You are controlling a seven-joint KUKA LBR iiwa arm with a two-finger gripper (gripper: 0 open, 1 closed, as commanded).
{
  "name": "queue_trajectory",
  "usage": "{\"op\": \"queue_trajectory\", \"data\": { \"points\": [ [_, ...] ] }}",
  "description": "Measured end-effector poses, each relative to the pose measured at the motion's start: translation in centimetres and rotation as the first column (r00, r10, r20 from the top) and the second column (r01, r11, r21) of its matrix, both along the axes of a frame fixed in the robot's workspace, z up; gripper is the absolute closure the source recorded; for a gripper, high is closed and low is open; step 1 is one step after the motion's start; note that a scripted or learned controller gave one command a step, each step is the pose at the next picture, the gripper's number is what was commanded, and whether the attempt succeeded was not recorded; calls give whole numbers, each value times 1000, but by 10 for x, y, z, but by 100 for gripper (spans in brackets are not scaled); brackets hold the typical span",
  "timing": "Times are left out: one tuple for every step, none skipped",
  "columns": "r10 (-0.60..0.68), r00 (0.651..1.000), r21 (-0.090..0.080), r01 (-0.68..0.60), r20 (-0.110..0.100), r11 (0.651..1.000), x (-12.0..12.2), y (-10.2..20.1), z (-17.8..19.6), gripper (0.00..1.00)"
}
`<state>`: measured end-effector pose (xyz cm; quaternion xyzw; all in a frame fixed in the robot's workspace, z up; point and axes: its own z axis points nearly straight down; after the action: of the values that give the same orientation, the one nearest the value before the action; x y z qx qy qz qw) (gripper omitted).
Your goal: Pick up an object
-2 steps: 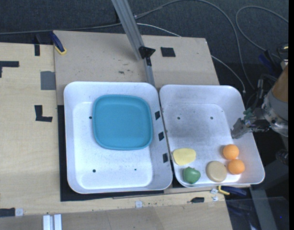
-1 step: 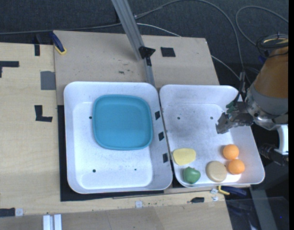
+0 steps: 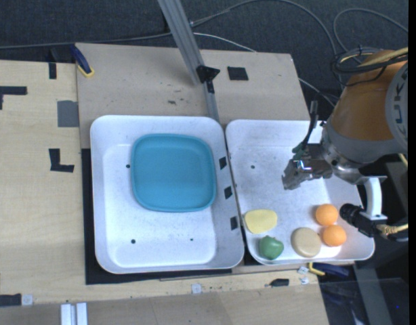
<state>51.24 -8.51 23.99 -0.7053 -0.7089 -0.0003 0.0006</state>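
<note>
A wooden desk (image 3: pixel 32 181) seen from above carries two shallow white bins side by side. The left bin (image 3: pixel 110 181) holds a square blue plate (image 3: pixel 173 172) with rounded corners, lying flat near its middle.

The right bin (image 3: pixel 262 147) holds five small things, all gathered along its near edge. A pale yellow piece (image 3: pixel 261 220) lies near the left wall of this bin, with a green piece (image 3: pixel 270 248) just below it, touching or nearly so. Further right sits a beige oval (image 3: pixel 305 242). Two orange balls sit beside it: one (image 3: pixel 326 214) above it, the other (image 3: pixel 334 235) just to its right.

The grey arm with its orange band (image 3: pixel 364 107) reaches in from the right. Its gripper (image 3: pixel 294 175) hangs over the bare middle of the right bin, above and apart from the five things. The fingers are dark and small against the bin; whether they are open or closed cannot be told. Nothing shows between them.
</note>
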Motion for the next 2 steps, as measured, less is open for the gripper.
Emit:
{"op": "queue_trajectory", "data": {
  "points": [
    [0,1000,0,0,-1,1000,13,53,-12,100],
    [0,1000,0,0,0,1000,26,101,-5,100]
  ]
}}
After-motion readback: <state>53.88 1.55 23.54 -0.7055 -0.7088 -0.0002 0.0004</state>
